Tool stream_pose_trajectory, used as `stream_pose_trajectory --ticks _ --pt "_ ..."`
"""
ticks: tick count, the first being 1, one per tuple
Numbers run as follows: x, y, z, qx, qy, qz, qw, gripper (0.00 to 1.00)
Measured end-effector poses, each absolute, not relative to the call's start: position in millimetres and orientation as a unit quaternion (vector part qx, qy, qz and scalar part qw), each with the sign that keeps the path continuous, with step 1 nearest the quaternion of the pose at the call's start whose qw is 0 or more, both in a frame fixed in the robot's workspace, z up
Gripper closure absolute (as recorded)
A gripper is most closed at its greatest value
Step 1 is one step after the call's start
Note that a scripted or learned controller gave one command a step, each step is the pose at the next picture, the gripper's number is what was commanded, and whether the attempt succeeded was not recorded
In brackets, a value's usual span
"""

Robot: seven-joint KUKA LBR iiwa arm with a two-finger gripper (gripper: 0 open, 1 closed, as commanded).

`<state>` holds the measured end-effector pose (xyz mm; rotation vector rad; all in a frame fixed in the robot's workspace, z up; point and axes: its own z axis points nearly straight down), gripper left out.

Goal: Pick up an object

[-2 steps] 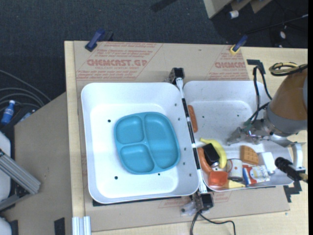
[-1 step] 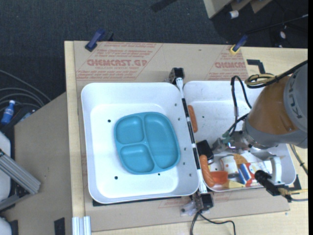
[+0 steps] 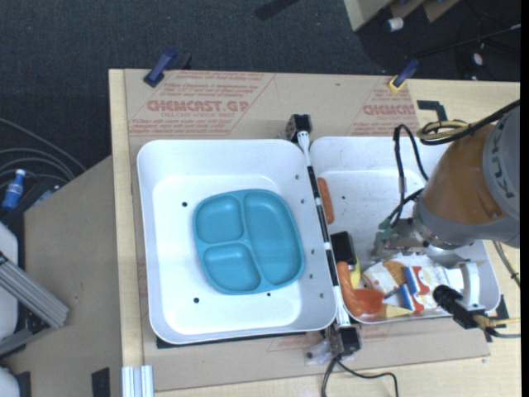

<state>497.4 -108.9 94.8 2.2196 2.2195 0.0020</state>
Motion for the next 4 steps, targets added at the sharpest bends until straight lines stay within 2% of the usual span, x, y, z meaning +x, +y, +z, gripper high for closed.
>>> stream_pose_trajectory --ticks 1,2,3,4 --pt "497.3 -109.1 94.7 0.707 0.707 0.0004 0.001 0.00" --pt "478.8 -173.5 84.3 0.707 0.707 0.0001 -0.002 0.00" --pt "479.0 -173.7 94.0 0.707 0.707 0.0002 -0.001 1.00" --pt "479.6 -82.9 185.6 0.706 0.708 0.0004 0.000 1.00"
